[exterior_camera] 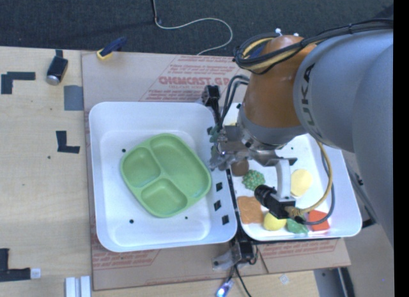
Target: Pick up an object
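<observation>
showing the gripper [252,165] lowered into the right bin [339,225], with the green broccoli piece [254,179] seen just nearward beneath it; its grip state cannot be told.

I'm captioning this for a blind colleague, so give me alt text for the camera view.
A grey and orange robot arm reaches from the right over the right bin, which holds small toy foods: a green piece, a yellow piece and an orange piece. The left bin holds a green divided tray. Both bins sit on cardboard on a wooden bench.
</observation>
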Available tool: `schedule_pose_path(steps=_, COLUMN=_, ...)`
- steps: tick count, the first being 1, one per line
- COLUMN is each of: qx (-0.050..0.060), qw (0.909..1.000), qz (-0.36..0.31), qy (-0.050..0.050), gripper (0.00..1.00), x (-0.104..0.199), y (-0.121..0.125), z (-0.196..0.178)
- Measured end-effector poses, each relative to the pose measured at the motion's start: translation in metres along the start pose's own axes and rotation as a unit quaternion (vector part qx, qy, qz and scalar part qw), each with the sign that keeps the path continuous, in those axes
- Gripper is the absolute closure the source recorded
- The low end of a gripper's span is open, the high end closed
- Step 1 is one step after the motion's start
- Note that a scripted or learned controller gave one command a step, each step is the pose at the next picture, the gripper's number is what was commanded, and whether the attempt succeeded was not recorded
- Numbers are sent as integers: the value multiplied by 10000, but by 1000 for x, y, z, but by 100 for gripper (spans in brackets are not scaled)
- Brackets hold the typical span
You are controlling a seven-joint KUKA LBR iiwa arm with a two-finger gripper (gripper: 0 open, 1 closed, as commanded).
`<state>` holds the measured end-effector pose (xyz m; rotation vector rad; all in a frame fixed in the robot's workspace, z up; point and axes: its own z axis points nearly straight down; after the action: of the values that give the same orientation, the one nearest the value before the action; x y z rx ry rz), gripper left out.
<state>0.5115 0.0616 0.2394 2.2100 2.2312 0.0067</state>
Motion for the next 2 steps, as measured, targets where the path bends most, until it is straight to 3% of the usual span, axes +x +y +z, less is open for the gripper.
schedule_pose_path(steps=1, qx=41, qw=10000, qz=33, qy=-12, gripper=100, x=-4, y=-2, z=-7)
schedule_pose_path(steps=2, qx=-6, qw=10000, qz=32, qy=-3, gripper=100, x=2, y=-28, z=-93)
